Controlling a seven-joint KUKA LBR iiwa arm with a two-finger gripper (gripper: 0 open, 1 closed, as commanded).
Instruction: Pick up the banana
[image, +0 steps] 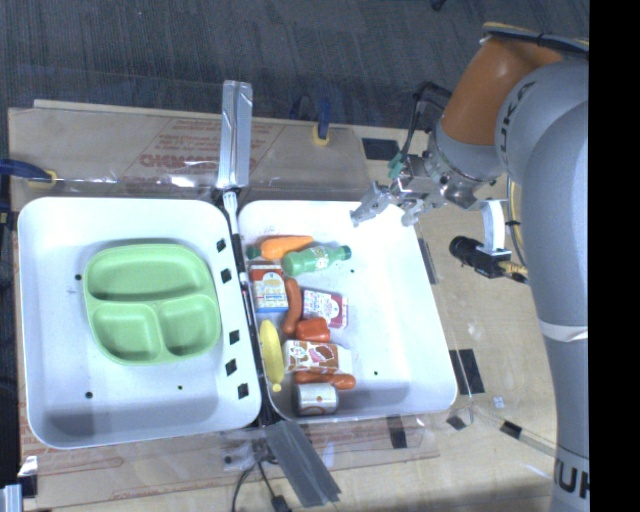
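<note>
We note the banana (270, 352) lies at the left wall of the right bin (400, 310), long axis running near to far, beside a pile of food packets (308, 330). Likely light, smooth toy plastic; grip across its middle. The hand (385, 205) hovers over the far edge, fingers apart, holding nothing.

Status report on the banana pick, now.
Gripper above right bin's far edge, holding nothing. Banana untouched against bin's left wall. Juice carton and sausages crowd its right side.
</note>
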